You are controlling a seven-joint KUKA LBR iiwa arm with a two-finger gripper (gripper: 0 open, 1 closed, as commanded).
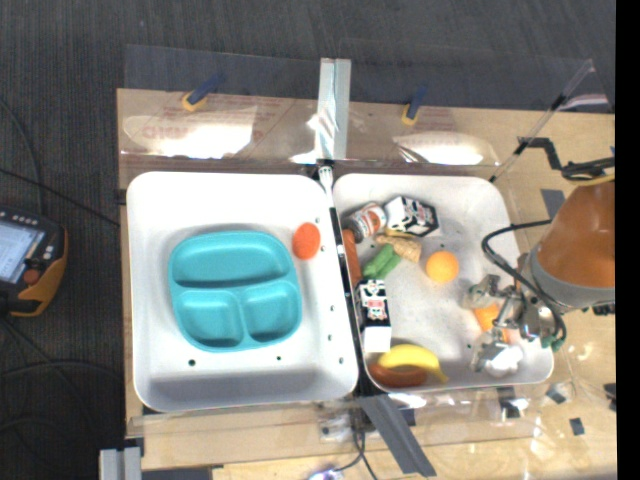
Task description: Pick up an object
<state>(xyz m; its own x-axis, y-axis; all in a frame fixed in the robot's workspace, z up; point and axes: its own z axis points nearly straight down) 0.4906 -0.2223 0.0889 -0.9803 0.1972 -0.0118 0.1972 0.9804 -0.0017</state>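
A: Where are you seeing the jaws (500,336)?

B: They're hanging low in the right bin (460,190), by its right wall, over a small orange piece (484,317). You cannot tell how wide they're standing.

A: And the other things?

B: An orange ball (441,266) is lying near; a banana (408,359) is resting at the front; a teal tray (236,286) is sitting in the left bin (150,268)

Setting: robot lab | Evidence: plywood bench (160,118) carried two white bins (150,268) under taped plastic sheeting (220,128) | control pendant (25,258) and cables (60,368) lay on dark carpet (300,18)
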